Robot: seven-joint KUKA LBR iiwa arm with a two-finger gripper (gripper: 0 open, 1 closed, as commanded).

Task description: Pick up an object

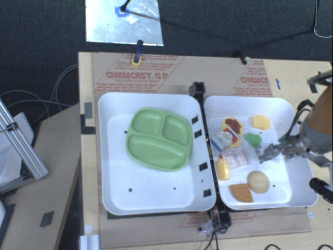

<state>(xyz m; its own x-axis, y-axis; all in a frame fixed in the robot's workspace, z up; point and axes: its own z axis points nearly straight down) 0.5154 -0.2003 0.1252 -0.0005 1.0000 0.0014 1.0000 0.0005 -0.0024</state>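
The arm [318, 120] is cut off by the right edge of the frame, so just its wrist end shows, and the hand [266, 153] at mid right is too small and blurred to tell how its tips stand. The printed packets [225, 138] in the right bin [283, 108] are too small to read. At the far left, a metal rail [20, 139] and pale shapes run off the frame's left edge and cannot be identified.
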